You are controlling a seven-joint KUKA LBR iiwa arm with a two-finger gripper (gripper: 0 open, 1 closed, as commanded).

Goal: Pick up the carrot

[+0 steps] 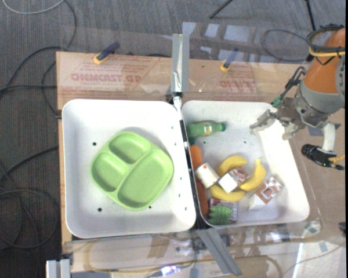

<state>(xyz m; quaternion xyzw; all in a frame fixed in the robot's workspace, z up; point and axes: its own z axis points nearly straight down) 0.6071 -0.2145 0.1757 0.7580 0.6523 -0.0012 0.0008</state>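
Faintly, "CHEMCAST GP" reads reversed on the brown board (107, 77) behind 2 bins.

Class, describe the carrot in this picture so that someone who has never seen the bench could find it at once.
Start at the right-hand shallow white bin, the one crowded with toy food. Along its left wall, just below the small green bottle, lies the long orange carrot, running lengthwise beside the wall. It is the single slender orange thing there; its neighbours are curved yellow bananas and small red-and-white cartons.
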